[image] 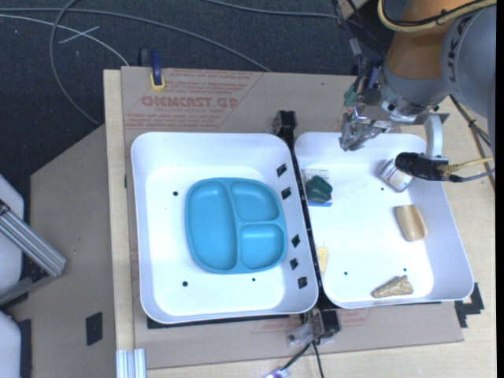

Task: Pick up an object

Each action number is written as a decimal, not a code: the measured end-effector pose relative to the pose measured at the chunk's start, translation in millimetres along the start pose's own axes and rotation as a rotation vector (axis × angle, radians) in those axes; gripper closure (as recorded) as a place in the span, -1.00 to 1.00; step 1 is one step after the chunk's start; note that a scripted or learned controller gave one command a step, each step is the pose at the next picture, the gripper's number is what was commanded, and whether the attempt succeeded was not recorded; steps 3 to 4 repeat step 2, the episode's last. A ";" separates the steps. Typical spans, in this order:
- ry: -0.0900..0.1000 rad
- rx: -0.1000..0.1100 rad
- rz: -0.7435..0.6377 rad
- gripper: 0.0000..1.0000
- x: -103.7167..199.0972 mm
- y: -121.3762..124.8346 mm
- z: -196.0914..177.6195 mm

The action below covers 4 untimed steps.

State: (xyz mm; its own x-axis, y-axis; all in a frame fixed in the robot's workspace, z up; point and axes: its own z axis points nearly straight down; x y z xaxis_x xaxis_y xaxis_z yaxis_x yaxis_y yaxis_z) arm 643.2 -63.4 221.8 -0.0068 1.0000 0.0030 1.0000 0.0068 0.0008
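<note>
The right bin [441, 278] holds several small things, and any of them could serve as the object to pick up. The nearest to the gripper [352, 138] is a small dark green object [318, 187], which lies by the left wall of this bin, a little above the middle of the frame, with a piece of clear wrapping just above it. It looks light and a bit soft or crumpled, so I judge it will give under pressure and should be taken across its narrow width, from straight above. A tan oblong piece [410, 222] lies toward the right side of the same bin; it seems stiff and smooth, perhaps slippery, and a hold across its short side is probably the safest. A rough brownish wedge [392, 287] rests near the lower edge of the bin and looks light and uneven, maybe crumbly. A small white cylinder [393, 175] lies in the upper right part, and a small yellow thing [321, 259] sits against the left wall lower down. The left bin [157, 274] holds a blue divided plate [235, 224] with three compartments, and nothing lies in them. The gripper hangs over the upper edge of the right bin, in the upper right of the frame, near the green object but apart from it. I cannot tell if the jaws are released or clenched, because they are too small and dark here.
</note>
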 end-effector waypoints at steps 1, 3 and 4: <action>-0.002 0.002 0.002 1.00 51.9 6.9 9.1; -0.001 -0.001 0.002 1.00 95.8 10.3 7.6; -0.001 -0.001 0.002 1.00 95.8 10.3 7.6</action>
